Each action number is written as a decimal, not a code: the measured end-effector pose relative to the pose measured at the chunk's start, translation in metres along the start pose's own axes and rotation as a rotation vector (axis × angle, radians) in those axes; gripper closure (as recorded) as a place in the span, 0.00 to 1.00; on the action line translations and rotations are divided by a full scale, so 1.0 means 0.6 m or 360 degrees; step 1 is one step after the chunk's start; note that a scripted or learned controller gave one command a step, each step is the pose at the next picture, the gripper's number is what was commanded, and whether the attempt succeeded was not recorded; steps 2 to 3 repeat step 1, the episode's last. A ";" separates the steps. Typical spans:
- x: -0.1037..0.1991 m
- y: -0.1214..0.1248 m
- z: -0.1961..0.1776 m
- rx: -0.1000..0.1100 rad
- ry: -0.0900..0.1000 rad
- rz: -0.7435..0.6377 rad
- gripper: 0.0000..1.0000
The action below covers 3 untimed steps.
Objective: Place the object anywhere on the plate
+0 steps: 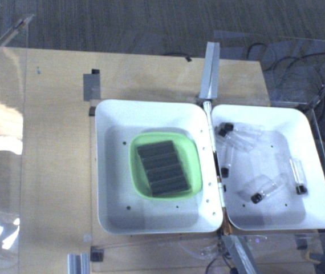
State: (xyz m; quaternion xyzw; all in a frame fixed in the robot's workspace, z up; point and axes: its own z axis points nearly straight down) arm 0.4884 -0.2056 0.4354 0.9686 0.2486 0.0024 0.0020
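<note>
A green square plate (137,178) sits in the left bin (108,210). A dark grey ribbed block (162,168) lies on the plate, tilted a little. In the right bin (316,204) lie several clear plastic vials with black caps: one near the top left (239,132), one at the lower middle (267,188), one at the right side (297,176).
A grey metal post (210,76) stands behind the seam between the two bins. The bins rest on a tan wooden bench (48,153). A small black cap (224,172) lies near the right bin's left wall. Cables run along the far right.
</note>
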 end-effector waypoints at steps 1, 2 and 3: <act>0.000 0.000 -0.001 -0.0003 0.0003 0.0219 0.00; 0.000 0.000 -0.001 -0.0003 0.0003 0.0219 0.00; 0.000 0.000 -0.001 -0.0003 0.0003 0.0219 0.00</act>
